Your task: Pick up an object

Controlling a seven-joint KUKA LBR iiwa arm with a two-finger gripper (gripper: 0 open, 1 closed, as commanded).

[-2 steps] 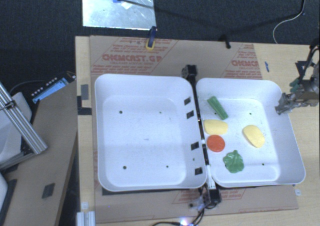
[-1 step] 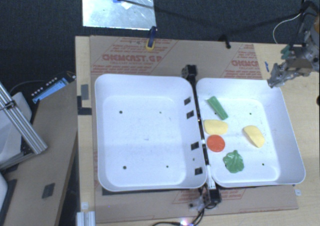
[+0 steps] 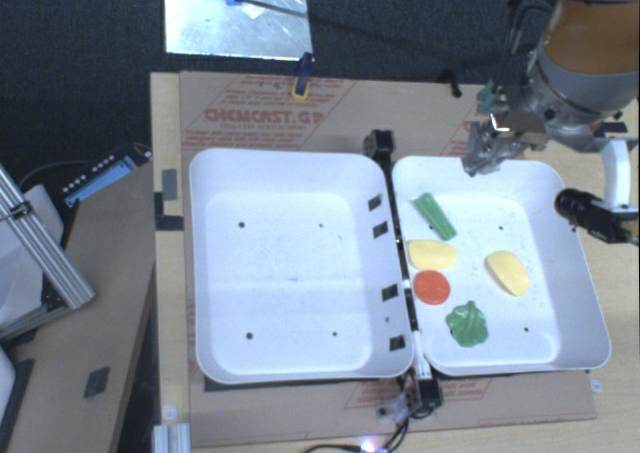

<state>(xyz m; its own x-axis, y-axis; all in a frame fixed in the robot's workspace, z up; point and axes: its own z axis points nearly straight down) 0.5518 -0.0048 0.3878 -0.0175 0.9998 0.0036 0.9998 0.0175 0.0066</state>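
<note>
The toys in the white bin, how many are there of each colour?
Green: 2, the green stick and the leafy green piece
Yellow: 2, the yellow piece by the divider and the yellow piece further right
Orange-red: 1, the round disc
Total: 5, all in the right bin

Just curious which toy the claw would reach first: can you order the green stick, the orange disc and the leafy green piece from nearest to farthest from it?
From the gripper over the right bin's far edge:
1. Green stick, far side of the right bin.
2. Orange disc, beside the divider.
3. Leafy green piece, near side.
</note>
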